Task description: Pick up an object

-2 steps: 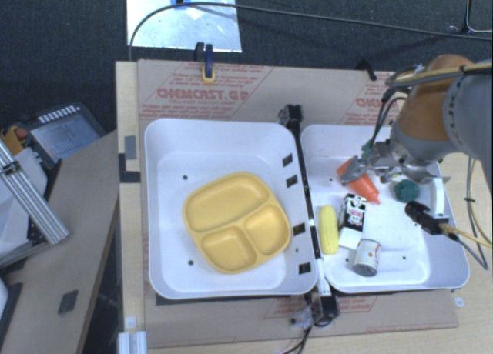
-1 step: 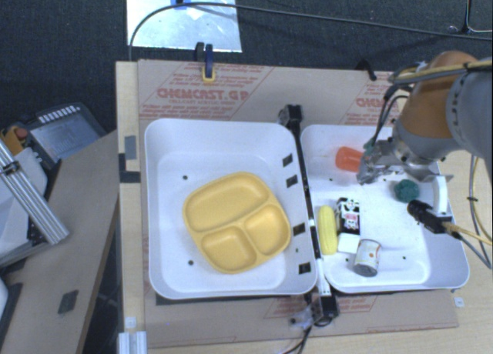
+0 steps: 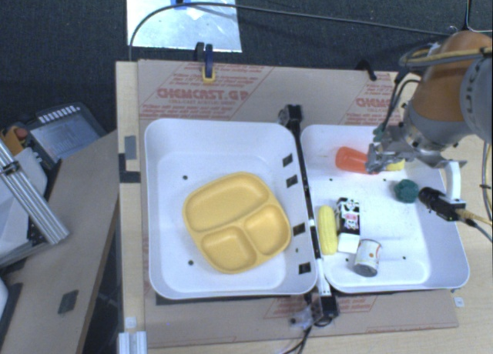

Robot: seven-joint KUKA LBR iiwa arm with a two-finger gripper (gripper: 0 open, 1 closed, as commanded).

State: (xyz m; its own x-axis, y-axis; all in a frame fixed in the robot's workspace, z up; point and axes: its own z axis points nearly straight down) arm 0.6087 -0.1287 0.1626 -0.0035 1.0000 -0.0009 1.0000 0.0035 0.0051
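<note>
Claw (image 3: 377, 161) sits at right of frame, touching orange cup (image 3: 351, 159); cup lies sideways, long axis left-right. Claw state: cannot tell.

two bins sit side by side on the tabletop (image 3: 131, 283); the left bin (image 3: 166, 148) holds a divided tray (image 3: 235, 222) near its middle; in the right bin (image 3: 443, 256) a cup (image 3: 350, 159) lies on its side at the back, just left of the gripper (image 3: 377, 161); a ball (image 3: 406, 189) lies right of centre; a corn cob (image 3: 327, 229) lies along the left wall, a small carton (image 3: 349, 215) just beside it on the right, a can (image 3: 367, 257) at the front
</note>
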